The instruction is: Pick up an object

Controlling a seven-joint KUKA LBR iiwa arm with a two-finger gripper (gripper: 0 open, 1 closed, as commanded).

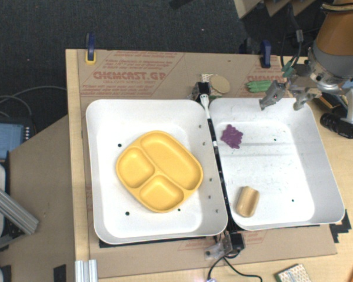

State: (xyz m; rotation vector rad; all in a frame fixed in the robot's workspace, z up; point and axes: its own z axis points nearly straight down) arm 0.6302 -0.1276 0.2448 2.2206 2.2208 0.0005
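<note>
A small purple lump lies in the right bin, near its far left corner. A tan cylinder rests on its side near that bin's front left. My gripper hangs over the far edge of the right bin, well to the right of the purple lump. Its two dark fingers are spread apart and hold nothing. Above it the grey wrist and the orange band rise toward the top right.
A yellow three-compartment plate fills the middle of the left bin. A green object and a tan disc lie on the cardboard behind the bins. Dark cables sit right of the bench.
</note>
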